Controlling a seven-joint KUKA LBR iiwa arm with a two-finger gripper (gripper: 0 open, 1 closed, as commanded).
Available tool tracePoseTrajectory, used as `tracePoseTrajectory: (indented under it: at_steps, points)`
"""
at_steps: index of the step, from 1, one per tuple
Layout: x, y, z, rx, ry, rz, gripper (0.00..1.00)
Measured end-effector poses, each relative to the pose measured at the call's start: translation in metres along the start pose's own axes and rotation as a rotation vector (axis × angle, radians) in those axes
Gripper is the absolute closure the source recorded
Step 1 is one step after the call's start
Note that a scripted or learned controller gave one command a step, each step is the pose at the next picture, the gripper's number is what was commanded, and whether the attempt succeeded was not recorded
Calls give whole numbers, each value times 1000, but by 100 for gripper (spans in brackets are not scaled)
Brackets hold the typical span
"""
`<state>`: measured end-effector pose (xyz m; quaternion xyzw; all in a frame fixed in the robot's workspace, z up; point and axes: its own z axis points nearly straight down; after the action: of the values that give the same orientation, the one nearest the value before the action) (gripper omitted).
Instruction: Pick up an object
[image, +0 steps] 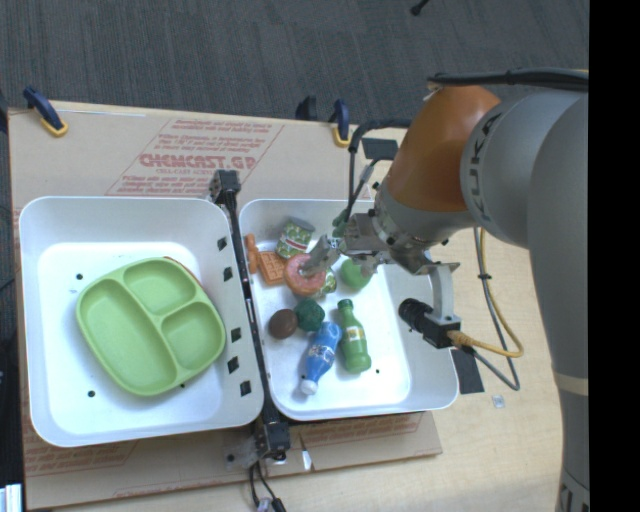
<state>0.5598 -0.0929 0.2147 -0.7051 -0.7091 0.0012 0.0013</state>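
Robotics lab: grey arm (520, 150) over clamped white bins (40, 330) on cardboard-covered bench (130, 140), carpet (200, 45) beyond.

We saw the worktop (120, 165) as a pale brown board with red printed lettering across its far left part, set over dark grey carpet (200, 45). Two blue clamps (45, 110) and (340, 120) gripped its far edge. Directly on it sat two shallow white bins side by side, touching: the left bin (40, 330) and the right bin (425, 385). A black clip (225, 185) joined them at the far end.
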Motion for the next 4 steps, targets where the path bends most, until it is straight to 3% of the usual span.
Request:
tracePoseTrajectory:
  at_steps: [1,2,3,4]
  points:
    - [37,-83,-82,-4,0,-1,0]
    - [8,-82,22,-4,-1,-4,0]
    - [-11,-54,123,-1,0,-1,0]
    - [-12,-53,113,-1,-1,-8,100]
